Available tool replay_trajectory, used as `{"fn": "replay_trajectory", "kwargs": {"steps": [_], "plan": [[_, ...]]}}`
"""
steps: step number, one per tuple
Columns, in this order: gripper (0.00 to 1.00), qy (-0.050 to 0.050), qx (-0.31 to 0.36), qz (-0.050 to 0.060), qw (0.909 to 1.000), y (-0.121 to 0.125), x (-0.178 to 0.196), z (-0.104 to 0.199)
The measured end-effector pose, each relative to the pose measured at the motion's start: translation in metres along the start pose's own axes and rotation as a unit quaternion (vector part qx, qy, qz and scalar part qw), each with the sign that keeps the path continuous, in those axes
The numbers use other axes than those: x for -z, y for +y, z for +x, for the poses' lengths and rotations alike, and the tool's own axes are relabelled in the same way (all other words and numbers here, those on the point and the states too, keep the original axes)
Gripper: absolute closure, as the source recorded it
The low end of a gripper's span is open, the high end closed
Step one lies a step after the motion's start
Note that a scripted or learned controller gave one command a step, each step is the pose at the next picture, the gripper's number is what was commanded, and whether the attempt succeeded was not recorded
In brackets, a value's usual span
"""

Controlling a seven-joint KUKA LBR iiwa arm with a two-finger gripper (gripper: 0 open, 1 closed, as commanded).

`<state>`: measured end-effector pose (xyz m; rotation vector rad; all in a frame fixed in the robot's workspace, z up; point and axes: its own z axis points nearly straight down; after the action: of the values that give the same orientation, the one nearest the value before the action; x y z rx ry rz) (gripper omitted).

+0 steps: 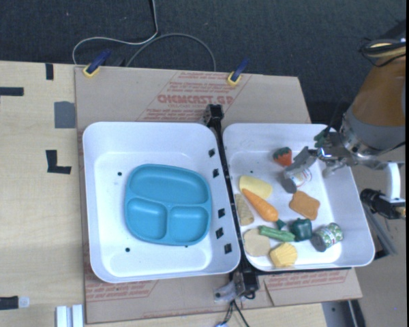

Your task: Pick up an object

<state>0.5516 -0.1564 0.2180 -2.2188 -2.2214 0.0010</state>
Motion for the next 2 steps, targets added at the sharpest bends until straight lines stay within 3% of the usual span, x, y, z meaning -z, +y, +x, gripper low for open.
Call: {"fn": "replay_trajectory", "kwargs": {"steps": [1, 2], "plan": [[0.00, -0.004, 0.001, -0.005, 1.0000, 0.080, -0.139, -0.019], [0.00, -0.001, 0.003, -0.003, 1.0000, 0.115, -0.132, 0.031]]}}
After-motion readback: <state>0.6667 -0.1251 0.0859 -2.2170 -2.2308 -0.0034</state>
